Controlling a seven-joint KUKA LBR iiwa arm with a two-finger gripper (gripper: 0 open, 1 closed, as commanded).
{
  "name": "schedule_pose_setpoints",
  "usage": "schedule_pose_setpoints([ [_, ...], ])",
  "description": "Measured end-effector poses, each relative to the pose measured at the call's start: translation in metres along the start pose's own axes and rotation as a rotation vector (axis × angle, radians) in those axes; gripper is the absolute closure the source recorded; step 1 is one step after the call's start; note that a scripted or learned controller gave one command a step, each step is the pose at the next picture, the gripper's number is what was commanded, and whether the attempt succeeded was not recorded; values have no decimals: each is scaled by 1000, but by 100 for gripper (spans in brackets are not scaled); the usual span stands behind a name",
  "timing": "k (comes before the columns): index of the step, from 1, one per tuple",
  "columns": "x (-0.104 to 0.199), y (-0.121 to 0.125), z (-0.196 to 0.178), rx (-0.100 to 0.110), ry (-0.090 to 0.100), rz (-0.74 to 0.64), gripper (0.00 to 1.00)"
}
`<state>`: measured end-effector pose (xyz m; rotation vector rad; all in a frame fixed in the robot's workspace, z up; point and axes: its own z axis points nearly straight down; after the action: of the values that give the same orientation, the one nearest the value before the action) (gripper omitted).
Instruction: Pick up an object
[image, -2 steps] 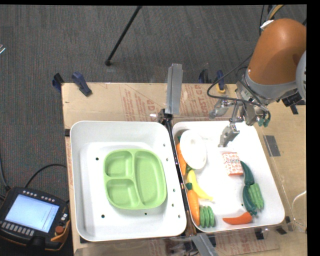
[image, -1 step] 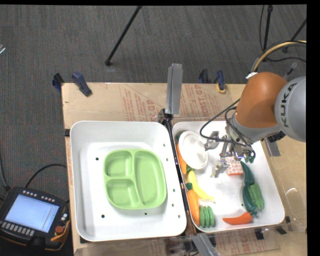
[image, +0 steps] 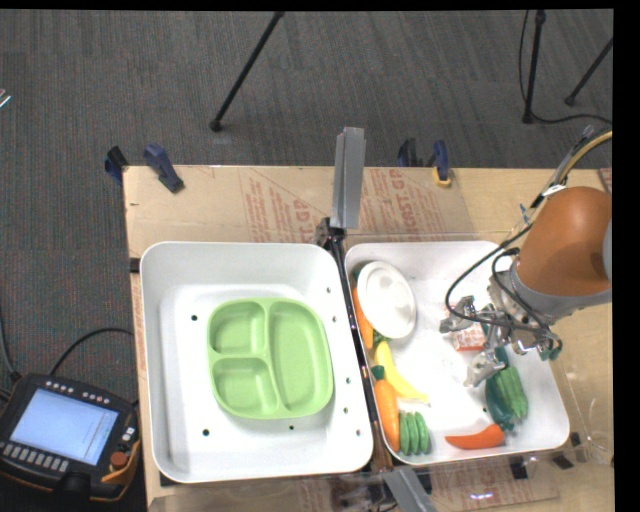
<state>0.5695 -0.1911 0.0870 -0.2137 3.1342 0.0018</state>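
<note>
hand (image: 487, 368) just left of green vegetable (image: 508, 394), right bin (image: 450, 252)

Red printed lettering is seen on the cardboard sheet (image: 400, 200) covering the bench, at twelve o'clock from the bins; it lies upside down and slanted, and a fragment resembling "3D TO" can be made out, the rest being too blurred to be read.

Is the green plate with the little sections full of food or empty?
Empty. The green plate lies flat in the left bin, all three sections bare. The toy food lies in the right bin.
</note>
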Motion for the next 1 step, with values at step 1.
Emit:
schedule_pose_setpoints([
  [1,-20,25,-1,0,-4,-13,0],
])
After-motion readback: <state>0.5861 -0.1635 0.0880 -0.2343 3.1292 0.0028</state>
